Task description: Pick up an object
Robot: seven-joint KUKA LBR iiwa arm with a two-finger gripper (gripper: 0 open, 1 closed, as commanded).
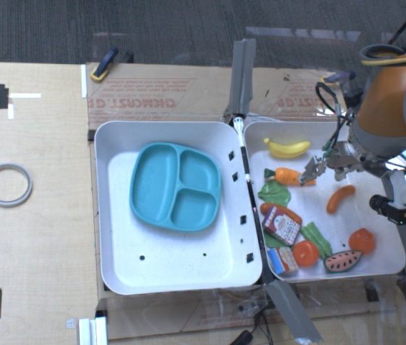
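Note:
The right bin (375, 270) holds several toy foods: a yellow banana (287, 147), an orange carrot (286, 176), a green leaf (273, 192), a red packet (282, 223), an orange sausage (340, 198), two red tomatoes (361, 239) (305, 253), a green pod (318, 237) and a watermelon slice (342, 261). My gripper (310, 172) hangs low over the bin's upper middle, right at the carrot's right end, between the banana and the sausage. Nothing visibly sits in its grasp.
In the left bin (116, 214) lies a blue divided plate (176, 187). A grey divider (243, 77) rises behind the bins' shared wall. A tape roll (6, 184) rests on the bench at far left. Cables (332, 95) trail beside the arm's orange wrist band (389, 103).

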